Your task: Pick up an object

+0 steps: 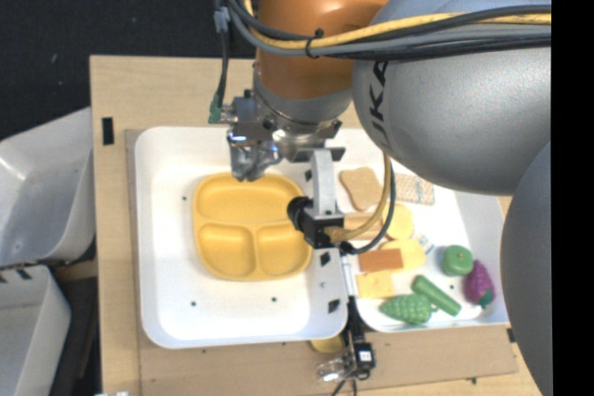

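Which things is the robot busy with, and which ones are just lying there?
Probably for the job:
- gripper
- yellow divided plate, just below the gripper, in the left bin

Just lying about, in the right bin:
- bread slice
- orange block
- green apple
- cucumber
- green grapes
- purple grapes

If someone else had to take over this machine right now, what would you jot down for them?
End effector: low over the far rim of the yellow three-compartment plastic tray in the left white bin; grip state unclear.
Right white bin: toy food, including a green cucumber, purple grapes and a tan bread slice.
Done: nothing visibly lifted.
Left: grasp one object and raise it.
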{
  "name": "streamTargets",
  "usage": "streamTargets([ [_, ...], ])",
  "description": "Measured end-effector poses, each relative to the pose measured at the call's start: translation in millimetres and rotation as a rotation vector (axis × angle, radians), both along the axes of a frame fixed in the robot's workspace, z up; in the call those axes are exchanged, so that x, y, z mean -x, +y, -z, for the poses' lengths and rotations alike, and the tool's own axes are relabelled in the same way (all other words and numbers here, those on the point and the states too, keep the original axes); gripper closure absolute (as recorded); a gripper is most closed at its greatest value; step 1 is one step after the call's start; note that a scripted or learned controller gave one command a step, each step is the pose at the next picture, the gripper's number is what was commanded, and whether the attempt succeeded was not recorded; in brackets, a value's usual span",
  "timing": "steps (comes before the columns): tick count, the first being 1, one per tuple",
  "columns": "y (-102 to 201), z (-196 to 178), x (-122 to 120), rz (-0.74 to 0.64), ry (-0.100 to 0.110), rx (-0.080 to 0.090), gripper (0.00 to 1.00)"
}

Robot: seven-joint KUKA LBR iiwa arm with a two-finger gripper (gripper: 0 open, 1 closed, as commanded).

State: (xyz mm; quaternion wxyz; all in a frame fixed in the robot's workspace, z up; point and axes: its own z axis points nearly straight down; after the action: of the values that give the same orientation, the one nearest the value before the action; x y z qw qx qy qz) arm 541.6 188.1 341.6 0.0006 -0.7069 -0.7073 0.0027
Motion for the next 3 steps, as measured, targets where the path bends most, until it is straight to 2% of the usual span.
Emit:
streamTargets([
  [1,-3,120,18,0.001,0.006,0.001,1.0],
  [2,-76,55,25,0.005,-0.009,-0.002,1.0],
  [3,-8,-32,27,-0.009,-0.014,-0.008,1.0],
])
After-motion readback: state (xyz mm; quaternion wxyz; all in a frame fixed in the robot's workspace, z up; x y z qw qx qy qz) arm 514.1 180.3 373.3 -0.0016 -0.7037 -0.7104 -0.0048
